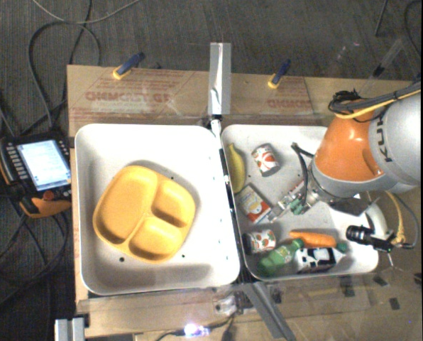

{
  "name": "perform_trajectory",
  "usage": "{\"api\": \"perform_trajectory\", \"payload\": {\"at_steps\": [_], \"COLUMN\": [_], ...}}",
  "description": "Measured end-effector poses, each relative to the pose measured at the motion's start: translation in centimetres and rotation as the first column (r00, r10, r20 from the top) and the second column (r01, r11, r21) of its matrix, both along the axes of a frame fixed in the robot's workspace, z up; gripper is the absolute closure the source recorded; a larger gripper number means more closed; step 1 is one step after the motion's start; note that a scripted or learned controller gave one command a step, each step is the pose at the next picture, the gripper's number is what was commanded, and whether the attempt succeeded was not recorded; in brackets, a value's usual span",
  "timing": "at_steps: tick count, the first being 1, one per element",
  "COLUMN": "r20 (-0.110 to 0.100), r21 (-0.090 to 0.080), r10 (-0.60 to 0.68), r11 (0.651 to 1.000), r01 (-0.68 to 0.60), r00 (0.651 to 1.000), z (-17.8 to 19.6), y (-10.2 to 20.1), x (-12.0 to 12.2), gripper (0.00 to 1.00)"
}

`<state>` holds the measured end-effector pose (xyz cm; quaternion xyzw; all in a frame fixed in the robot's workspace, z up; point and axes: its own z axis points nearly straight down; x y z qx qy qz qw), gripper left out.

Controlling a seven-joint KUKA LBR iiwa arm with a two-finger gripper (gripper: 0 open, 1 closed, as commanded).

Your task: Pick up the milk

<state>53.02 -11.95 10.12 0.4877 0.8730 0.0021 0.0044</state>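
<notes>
Looking down, we note what we see, fingers first
Fingers: we cannot tell whether they are apart or together; the tip is small and cluttered
Gripper (294, 201): hangs over the middle of the right bin, with nothing visibly between its fingers
Arm (371, 151): grey with an orange band, reaching in from the right across the right bin's far corner
Milk (316, 259): the black-and-white patterned carton, as we read it, lies on its side at the near edge of the right bin, apart from the gripper
Carrot (314, 239): just above the milk, lying crosswise
Green bottle (280, 255): just left of the milk, touching or nearly so
Small cans: one (265, 158) near the far side, one (260, 241) near the green bottle
Banana (235, 168): along the right bin's left wall
Small box (254, 204): just left of the gripper
Right bin (353, 265): white, holds all these things
Left bin (91, 148): white, holds a yellow sectioned tray (145, 211)
Tablet (37, 163): left of the bench, screen lit
</notes>
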Motion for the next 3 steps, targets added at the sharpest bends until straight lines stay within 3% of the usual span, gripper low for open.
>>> {"api": "perform_trajectory", "payload": {"at_steps": [1, 2, 3], "r20": [-0.01, -0.011, -0.01], "r21": [-0.001, 0.0, -0.003], "r10": [-0.124, -0.124, 0.113], "r11": [0.992, 0.992, 0.994], "r01": [0.124, 0.124, -0.113], "r00": [0.992, 0.992, 0.994], "z": [8.2, 8.2, 4.5], "y": [3.2, 3.2, -1.2], "x": [3.2, 3.2, 9.4], "gripper": [1.0, 0.0, 0.0]}}
